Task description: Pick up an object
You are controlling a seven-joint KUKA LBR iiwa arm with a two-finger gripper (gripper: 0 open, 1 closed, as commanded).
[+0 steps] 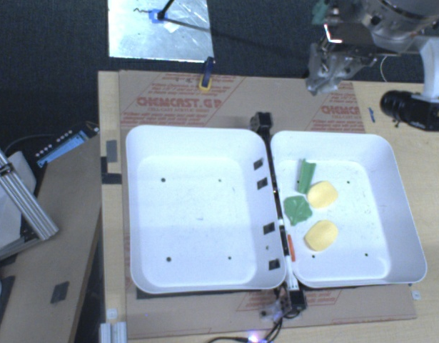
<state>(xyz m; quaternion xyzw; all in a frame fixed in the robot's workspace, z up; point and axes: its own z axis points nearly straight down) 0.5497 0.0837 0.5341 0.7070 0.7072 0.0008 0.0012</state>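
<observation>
My gripper hangs high above bench, past right bin's far rim; holds nothing, touches nothing, open or clenched I cannot tell. Targets in right bin: two yellow lumps, green pieces touching upper one. Risk: crowded cluster, grasp nudges neighbour, rounded lump slips out.

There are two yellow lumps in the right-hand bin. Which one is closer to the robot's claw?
The upper yellow lump, lying beside the long green piece. The gripper hangs above the bin's far edge, and the other yellow lump lies farther down, nearer the camera.
</observation>
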